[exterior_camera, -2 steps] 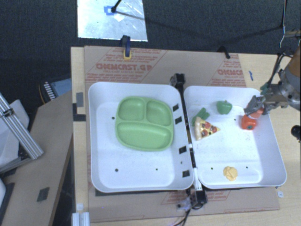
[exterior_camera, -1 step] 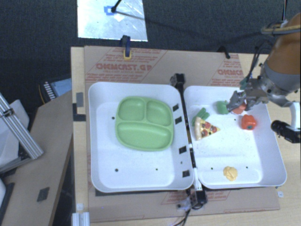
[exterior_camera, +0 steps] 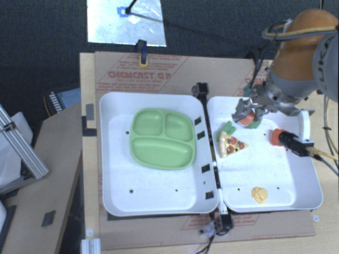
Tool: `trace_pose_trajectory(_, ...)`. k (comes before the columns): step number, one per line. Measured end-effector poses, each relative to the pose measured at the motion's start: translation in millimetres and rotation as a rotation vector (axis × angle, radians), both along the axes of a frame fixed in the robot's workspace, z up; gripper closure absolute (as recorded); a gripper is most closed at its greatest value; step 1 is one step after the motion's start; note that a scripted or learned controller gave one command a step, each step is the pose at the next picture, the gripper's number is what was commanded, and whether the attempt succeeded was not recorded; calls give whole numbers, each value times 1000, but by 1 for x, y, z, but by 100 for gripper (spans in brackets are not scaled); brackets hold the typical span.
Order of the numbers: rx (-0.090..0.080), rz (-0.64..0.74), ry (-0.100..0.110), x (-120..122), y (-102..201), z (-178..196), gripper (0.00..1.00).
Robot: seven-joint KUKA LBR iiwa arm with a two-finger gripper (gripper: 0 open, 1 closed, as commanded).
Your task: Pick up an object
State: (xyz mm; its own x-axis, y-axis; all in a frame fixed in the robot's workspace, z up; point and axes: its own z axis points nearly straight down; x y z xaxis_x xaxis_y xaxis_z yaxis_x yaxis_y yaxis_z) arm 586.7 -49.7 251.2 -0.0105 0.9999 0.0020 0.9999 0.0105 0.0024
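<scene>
End effector is low in the right bin, just up and right of the pizza slice, sitting over a red-and-green toy, the likely target. Open or closed? Can't tell from here.

The danger is crowding. A green bit lies just above the pizza slice, so a grip could snag it or slide off the toy.

A yellow lump lies well below-right of the pizza slice. The green divided plate sits well to its left in the other bin, blocking nothing.
</scene>
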Motion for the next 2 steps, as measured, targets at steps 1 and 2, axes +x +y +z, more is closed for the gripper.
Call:
trace_pose_trajectory(1, 0, 0, 0, 6, 52, 6, 100)
trace_pose_trajectory(2, -1, -1, 0, 21, 102, 0, 100)
